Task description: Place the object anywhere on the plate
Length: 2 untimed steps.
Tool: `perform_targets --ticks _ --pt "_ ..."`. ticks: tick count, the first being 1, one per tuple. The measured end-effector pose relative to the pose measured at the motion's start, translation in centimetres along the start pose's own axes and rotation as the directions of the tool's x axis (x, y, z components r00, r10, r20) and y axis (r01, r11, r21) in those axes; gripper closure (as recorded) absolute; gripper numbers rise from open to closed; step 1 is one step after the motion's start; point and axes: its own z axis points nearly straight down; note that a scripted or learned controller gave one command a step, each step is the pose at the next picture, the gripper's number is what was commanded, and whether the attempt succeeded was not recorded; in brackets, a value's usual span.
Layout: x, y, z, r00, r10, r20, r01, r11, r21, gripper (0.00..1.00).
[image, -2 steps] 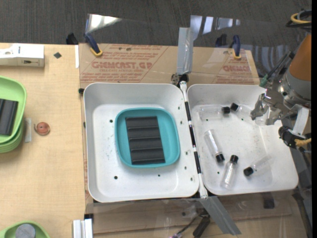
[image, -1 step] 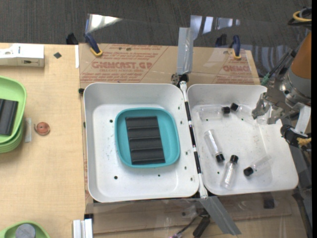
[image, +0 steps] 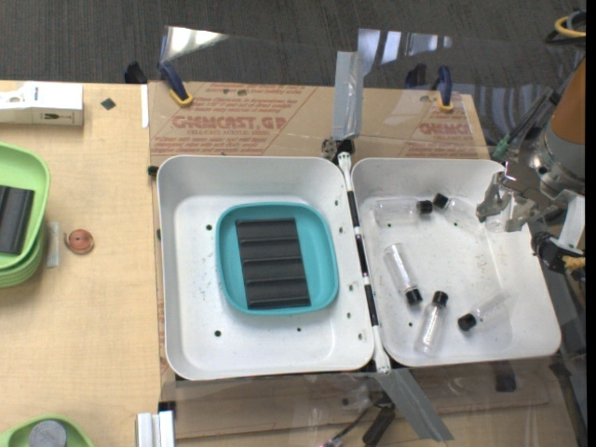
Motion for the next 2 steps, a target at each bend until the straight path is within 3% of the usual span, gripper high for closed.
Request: perform_targets --ticks 2 --pt "-0.15 0.02 -1.5 1.0 -0.003 0.005 0.003 1.0 0.005 1.0"
